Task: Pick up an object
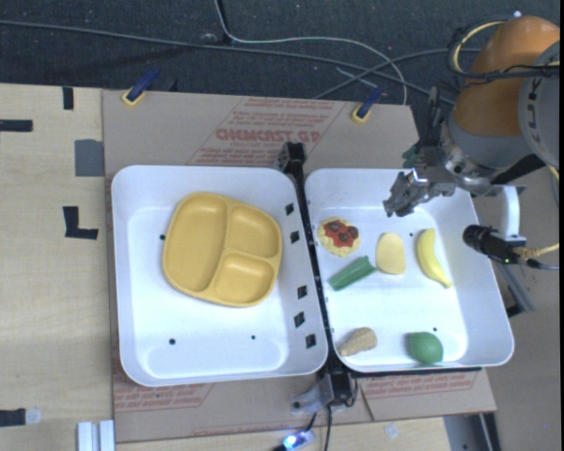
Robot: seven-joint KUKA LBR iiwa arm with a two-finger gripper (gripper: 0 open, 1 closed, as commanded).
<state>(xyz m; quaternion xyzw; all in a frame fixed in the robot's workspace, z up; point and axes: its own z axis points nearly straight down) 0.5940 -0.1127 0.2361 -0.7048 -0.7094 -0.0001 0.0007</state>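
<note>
So the gripper [406, 195] is sitting over the upper part of the right bin [479, 341], near its back rim, and honestly we can't tell how it's set from up here. It's a dark lump against the white, and nothing shows in it. The arm [498, 92] behind it comes in from the right and gets cut off at the edge of the shot, orange band and all.

Closest stuff to the gripper: a little round pizza-looking toy [339, 236] with red and dark toppings, down and to the left of it. Just beside that, a pale yellow rounded piece [391, 254], we can't make out what it's meant to be. A banana [433, 257] lies right of that one, near it but apart. A green pepper-ish stick [352, 272] lies at a slant below the pizza, its tip nearly touching the pale piece. Further toward the front rim there's a tan crumbly thing [358, 341], maybe bread, too small to say, and a green round fruit [425, 348] well to its right.

The left bin [141, 336] holds one yellow divided plate [222, 248] with three compartments, tilted a bit, nothing in them.

Both bins sit side by side, joined by a black strip, on a cardboard sheet [263, 130] on the table [28, 280].
</note>
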